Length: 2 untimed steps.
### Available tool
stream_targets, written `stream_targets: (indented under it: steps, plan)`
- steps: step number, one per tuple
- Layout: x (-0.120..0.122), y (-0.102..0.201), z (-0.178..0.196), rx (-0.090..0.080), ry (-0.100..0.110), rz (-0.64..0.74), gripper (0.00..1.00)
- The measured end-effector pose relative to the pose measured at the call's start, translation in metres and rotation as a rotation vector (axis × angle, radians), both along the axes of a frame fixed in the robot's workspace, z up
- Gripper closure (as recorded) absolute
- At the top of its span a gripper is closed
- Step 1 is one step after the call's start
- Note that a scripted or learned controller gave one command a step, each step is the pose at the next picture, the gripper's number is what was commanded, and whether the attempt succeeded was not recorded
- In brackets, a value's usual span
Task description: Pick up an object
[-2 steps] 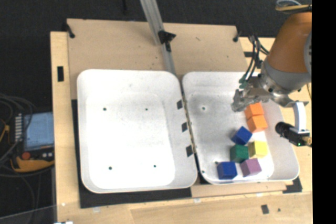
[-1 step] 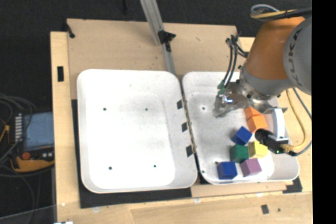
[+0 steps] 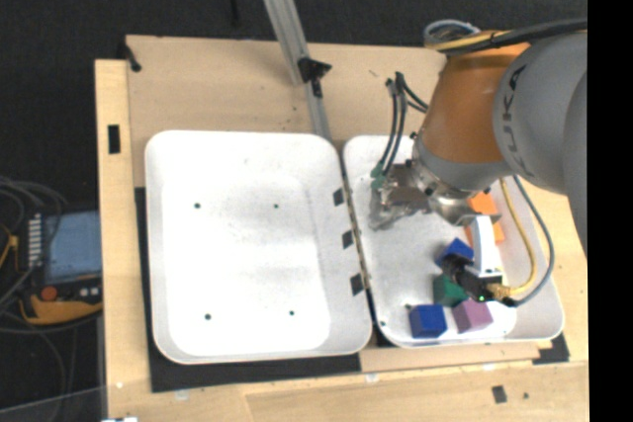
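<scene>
My gripper [image 3: 392, 204] hangs low over the upper left part of the right bin [image 3: 396, 311], close to the wall shared with the other bin. The grey arm with its orange band [image 3: 475, 114] covers the bin's far right part. Toward the bin's near side lie a blue cube [image 3: 427, 321], a purple block [image 3: 474, 314], a green piece [image 3: 449, 290] and a blue piece [image 3: 457, 251]. An orange piece [image 3: 484, 204] shows just right of the wrist. All these objects lie to the right of and nearer than the gripper, and none is seen between its fingers.
The left white bin [image 3: 247, 242] sits beside the right one, with black clips [image 3: 348, 237] along their shared rim. A slanted metal pole [image 3: 287, 15] rises behind the bins. A handheld control unit and cables [image 3: 59, 257] lie off the bench at the left.
</scene>
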<state>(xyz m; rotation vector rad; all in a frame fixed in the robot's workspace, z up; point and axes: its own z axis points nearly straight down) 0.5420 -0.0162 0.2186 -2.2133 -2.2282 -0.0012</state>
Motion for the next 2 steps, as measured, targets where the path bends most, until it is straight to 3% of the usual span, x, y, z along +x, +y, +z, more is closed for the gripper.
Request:
stream_targets:
  steps: [2]
  plan:
    - [-0.006,0.106,0.012,0.001,0.0,0.003,1.0]
